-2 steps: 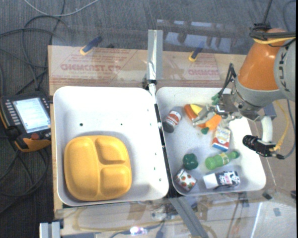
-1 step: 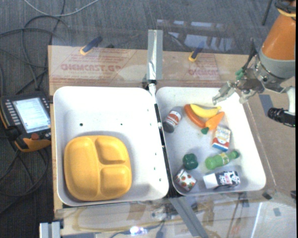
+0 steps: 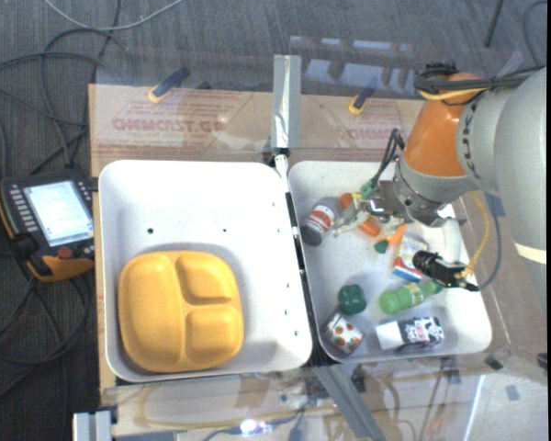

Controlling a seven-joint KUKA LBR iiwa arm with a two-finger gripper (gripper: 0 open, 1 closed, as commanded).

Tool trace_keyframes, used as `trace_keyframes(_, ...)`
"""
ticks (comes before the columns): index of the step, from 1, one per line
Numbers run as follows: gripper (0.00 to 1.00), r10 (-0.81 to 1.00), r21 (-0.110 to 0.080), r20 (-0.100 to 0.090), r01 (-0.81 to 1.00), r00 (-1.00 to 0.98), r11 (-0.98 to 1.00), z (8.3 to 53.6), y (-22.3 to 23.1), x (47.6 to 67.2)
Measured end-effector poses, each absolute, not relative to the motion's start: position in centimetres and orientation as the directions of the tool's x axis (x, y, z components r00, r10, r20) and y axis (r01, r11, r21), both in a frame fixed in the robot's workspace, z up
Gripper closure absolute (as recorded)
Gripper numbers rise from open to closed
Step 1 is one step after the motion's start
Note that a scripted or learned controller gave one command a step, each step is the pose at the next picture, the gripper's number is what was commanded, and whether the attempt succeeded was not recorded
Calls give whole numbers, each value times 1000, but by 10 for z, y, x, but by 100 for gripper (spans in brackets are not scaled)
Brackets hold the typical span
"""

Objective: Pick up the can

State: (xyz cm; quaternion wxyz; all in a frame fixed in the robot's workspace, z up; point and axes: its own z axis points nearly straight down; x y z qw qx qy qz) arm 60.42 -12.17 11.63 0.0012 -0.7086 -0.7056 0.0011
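Two shallow white bins sit side by side on the tabletop. The left bin (image 3: 119, 191) holds one thing: a yellow divided tray (image 3: 181, 310) with three compartments, lying toward its near left corner.

The right bin (image 3: 482, 333) holds a scatter of small things. There is one can (image 3: 318, 222), lying on its side at the bin's far left, close to the wall that divides the bins. Its long axis runs on a slant from the near left to the far right; the dark end faces the near left, toward the divider, and the red-and-white labelled body points toward the gripper. One dark green cup-like piece (image 3: 351, 297) lies near the middle, one light green bottle (image 3: 406, 295) just to its right, one patterned cup (image 3: 343, 333) at the near edge, and one black-and-white carton (image 3: 410, 332) beside it. Several small orange pieces (image 3: 389, 237) lie around the middle of the far half.

The gripper (image 3: 365, 208) hangs low over the far part of the right bin, just right of the can and apart from it. Whether its fingers are spread or closed cannot be told here.
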Motion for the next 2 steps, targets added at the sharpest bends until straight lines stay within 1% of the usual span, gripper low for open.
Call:
trace_keyframes(1, 0, 955, -3, -2, 955, 295, -295, 183, -51, 611)
trace_keyframes(2, 0, 955, -3, -2, 955, 296, -296, 183, -51, 611)
